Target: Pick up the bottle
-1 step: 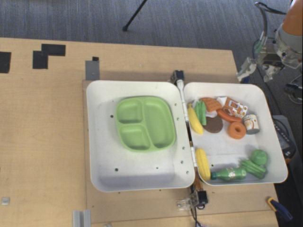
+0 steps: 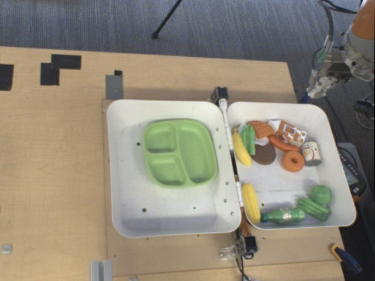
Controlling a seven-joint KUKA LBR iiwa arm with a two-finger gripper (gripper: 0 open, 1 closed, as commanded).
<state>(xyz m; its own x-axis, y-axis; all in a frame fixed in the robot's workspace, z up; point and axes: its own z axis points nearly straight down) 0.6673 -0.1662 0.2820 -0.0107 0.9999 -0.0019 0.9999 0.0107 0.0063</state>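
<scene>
Grey carpet floor behind, wooden counter (image 2: 53, 174) carrying 2 shallow white bins side by side.

1 bottle (image 2: 283, 216): green, lying on its side along the near edge of the right bin (image 2: 334, 157), near that bin's near-left corner. Its cap end touches or nearly touches the lower of 2 yellow corn cobs (image 2: 251, 203); second cob/banana-like yellow piece (image 2: 240, 148) sits further back along the bin's left wall. Just right of the bottle: 1 green leafy vegetable piece (image 2: 316, 202), in the near-right corner.

Far half of the right bin, clustered: 1 green pod (image 2: 249, 139), 1 brown round disc (image 2: 265, 154), 1 orange ring donut (image 2: 293, 161), 1 small can (image 2: 310, 151), 1 red-and-white box (image 2: 290, 133), plus orange/red pieces I can't identify.

Left bin (image 2: 126, 204): 1 light green divided tray (image 2: 179, 152), 3 compartments, roughly centred.

Gripper (image 2: 321, 85) is off the counter's far right corner, outside both bins, well apart from the bottle. Nothing seen between its fingers; can't tell if parted or closed at this resolution.

3 black tape marks at the counter's far left edge. Bottle not picked.
</scene>
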